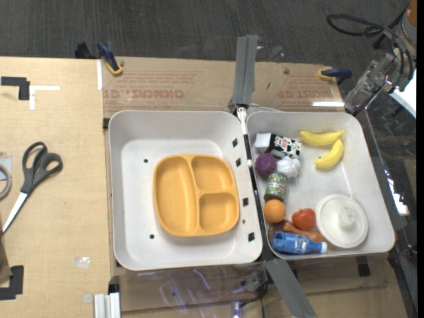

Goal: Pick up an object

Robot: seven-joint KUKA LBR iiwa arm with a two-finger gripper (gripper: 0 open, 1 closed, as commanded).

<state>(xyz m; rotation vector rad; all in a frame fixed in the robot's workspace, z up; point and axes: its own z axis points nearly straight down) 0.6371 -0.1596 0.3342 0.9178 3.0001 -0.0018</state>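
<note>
The right bin [374, 177] holds several objects. Two yellow bananas [323, 138] lie at its far side. Near the divider are a white block [263, 140], a black-and-white toy [286, 146], a purple ball [265, 164], a white crumpled piece [289, 167] and a green can [276, 185]. At the near side are an orange [274, 211], a red tomato [304, 218], a blue bottle [297, 245] and a white round lid [342, 220]. My gripper [372, 85] hangs at the upper right, beyond the bin's far right corner, away from all of them.
The left bin [126, 177] holds a yellow divided plate [197, 194]. Scissors [32, 172] lie on the wooden bench at left. Blue clamps [110, 58] [334, 74] pin the cardboard behind the bins. Black cables [358, 25] loop near the arm.
</note>
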